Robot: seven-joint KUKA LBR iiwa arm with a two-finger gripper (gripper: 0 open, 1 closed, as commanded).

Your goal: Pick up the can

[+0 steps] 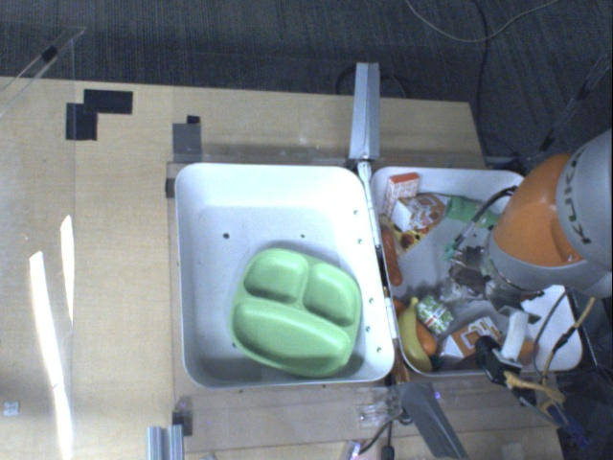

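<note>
We see the arm (551,228) lean over the right bin (450,175), covering much of its clutter; the gripper (466,290) is buried among cables, and we cannot tell its state. The can (436,314), green-labelled, lies just below-left of the gripper, beside a banana (412,338) near the bin's lower-left corner. Well left of the gripper, the left bin (206,257) carries a green tray (297,310), with bare floor around it.
</note>
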